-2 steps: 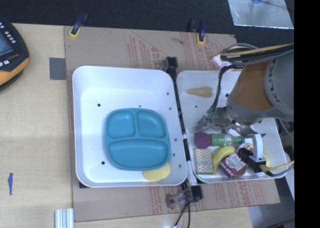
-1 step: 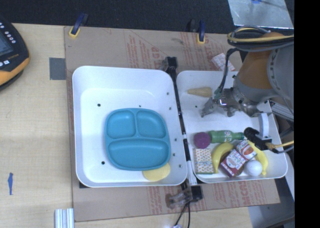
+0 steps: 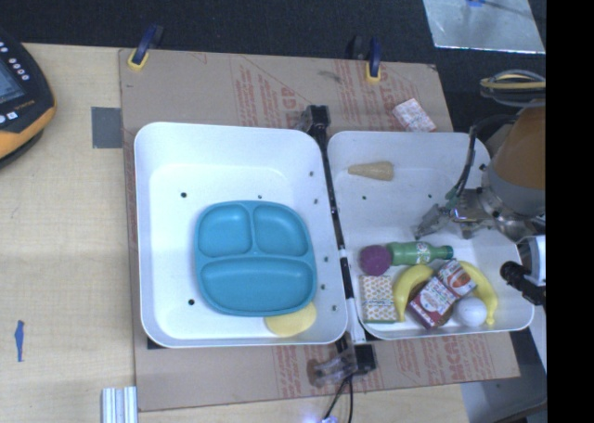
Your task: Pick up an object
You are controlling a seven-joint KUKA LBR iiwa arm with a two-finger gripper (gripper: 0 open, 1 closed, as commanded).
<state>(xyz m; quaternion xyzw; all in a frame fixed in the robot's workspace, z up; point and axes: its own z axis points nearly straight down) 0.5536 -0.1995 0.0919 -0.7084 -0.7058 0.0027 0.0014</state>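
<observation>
My gripper (image 3: 434,224) hangs over the middle of the right bin (image 3: 408,147), reaching in from the right. Its fingers stand open with nothing between them. Just below it lies a green bottle (image 3: 419,252) on its side. A purple ball (image 3: 375,260) sits left of the bottle. Below them are a yellow banana (image 3: 409,288), a red packet (image 3: 441,296), a second banana (image 3: 483,288), a white egg (image 3: 472,314) and a small cracker box (image 3: 377,300). A beige bread piece (image 3: 371,171) lies apart at the bin's far side.
The left bin (image 3: 167,171) holds a blue divided plate (image 3: 255,258) with a yellow piece (image 3: 290,323) poking out under its near edge. A clip and divider (image 3: 318,120) join the bins. A small wrapper (image 3: 413,115) lies on the cardboard behind the right bin.
</observation>
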